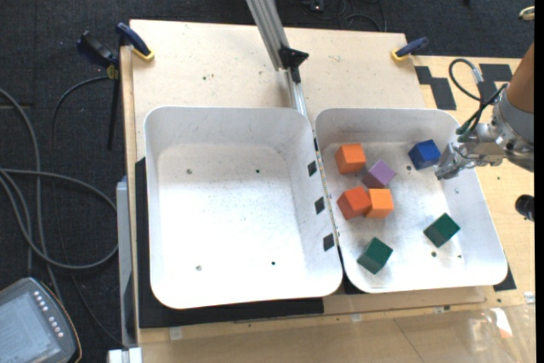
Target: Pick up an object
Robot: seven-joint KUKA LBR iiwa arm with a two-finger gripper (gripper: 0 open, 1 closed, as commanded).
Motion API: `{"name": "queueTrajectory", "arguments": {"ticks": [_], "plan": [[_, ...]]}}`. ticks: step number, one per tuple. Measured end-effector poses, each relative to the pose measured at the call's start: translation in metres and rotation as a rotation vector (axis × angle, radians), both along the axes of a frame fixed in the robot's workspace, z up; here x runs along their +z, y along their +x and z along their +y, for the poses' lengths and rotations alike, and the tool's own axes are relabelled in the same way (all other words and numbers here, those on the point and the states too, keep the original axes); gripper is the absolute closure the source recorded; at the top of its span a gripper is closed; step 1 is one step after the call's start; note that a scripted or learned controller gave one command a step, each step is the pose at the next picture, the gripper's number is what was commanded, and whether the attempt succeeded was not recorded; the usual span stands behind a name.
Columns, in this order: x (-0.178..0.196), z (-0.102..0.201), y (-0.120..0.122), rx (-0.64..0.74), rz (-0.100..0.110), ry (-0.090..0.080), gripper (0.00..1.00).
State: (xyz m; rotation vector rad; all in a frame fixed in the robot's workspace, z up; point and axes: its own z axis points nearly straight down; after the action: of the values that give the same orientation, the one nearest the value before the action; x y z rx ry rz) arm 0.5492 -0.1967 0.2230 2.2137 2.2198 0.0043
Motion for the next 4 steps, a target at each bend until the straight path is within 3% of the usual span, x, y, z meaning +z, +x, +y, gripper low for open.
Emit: {"name": "queueTrajectory", "arguments": {"ticks": [1, 3, 4], "plan": [[-0.008, 0.055, 0.005, 0.005, 0.006, 0.005, 1.00], [0.015, 0.158, 0.021, 0.006, 0.003, 0.004, 1.00], [0.004, 0.210, 0.025, 0.006, 0.008, 0.004, 1.00]]}}
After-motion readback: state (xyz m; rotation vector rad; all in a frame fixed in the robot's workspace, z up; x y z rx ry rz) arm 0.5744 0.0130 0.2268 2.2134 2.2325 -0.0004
